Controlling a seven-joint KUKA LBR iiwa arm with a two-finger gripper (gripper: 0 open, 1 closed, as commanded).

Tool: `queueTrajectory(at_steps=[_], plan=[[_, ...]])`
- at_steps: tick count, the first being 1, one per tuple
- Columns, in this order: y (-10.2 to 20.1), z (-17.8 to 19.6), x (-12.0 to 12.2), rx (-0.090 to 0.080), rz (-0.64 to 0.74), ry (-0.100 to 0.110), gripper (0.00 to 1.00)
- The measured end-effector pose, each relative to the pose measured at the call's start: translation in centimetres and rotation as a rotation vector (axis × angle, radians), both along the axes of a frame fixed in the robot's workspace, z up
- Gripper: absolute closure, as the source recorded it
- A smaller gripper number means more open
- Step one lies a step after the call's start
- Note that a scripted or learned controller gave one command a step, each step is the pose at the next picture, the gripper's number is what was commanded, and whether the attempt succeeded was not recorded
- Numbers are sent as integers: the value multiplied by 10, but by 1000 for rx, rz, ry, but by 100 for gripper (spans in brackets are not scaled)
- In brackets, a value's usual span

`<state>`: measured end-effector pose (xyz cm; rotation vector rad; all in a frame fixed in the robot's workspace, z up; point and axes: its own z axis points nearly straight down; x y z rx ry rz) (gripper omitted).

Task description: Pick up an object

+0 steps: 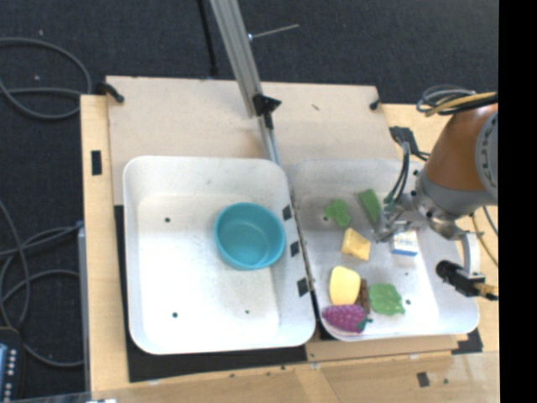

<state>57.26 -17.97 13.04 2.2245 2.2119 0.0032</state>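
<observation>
One arm reaches in from the right, wrist bent down over the right bin point(453, 313) | gripper point(388, 227) low among the objects; jaw state cannot be told | yellow wedge block point(356, 244) just left of it, lying loose on the bin floor, pale yellow.

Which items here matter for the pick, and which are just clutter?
In play, right bin:
gripper
yellow wedge
green strip
green piece
white-blue box
yellow block
purple grapes
green leaf

Lying about:
blue bowl in left bin
metal pole
floor cables
</observation>
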Motion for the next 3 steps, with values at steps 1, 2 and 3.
queueTrajectory(at_steps=[1, 2, 3], plan=[[-5, 44, 1, 0, 0, -1, 100], [-11, 90, 5, 0, 6, -2, 100], [-19, 137, 10, -1, 9, -2, 100]])
